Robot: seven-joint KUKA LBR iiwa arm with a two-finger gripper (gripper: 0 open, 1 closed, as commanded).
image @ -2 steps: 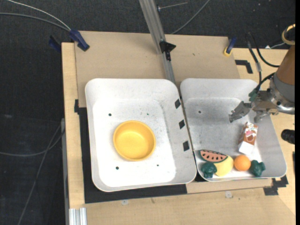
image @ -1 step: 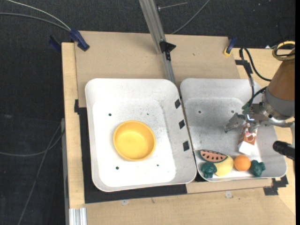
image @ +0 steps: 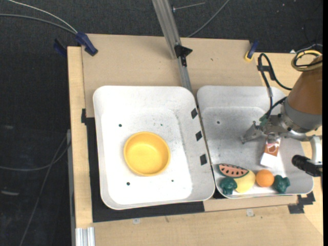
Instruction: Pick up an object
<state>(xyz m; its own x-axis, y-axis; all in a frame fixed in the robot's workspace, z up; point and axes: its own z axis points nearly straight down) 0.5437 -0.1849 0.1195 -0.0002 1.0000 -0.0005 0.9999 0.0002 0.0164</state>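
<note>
Toy fruit point(image: 251, 177) lines the right bin's point(image: 225, 99) six o'clock edge; the claw point(image: 254, 132) hovers above, grip state unclear.

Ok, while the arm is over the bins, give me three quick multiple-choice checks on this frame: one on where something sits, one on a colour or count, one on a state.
1. Where is the yellow bowl?
A. In the left bin
B. In the right bin
C. On the bare bench

2. What colour is the round fruit between the lemon and the right-hand green piece?
A. Purple
B. Orange
C. White

3. How does the yellow bowl sit?
A. Upside down
B. On its side
C. Upright, opening upward

Answers:
1. A, it lies in the left bin, apart from the toys.
2. B, the orange sits along the near edge of the right bin, beside the lemon.
3. C, its hollow inside faces the camera.
</note>
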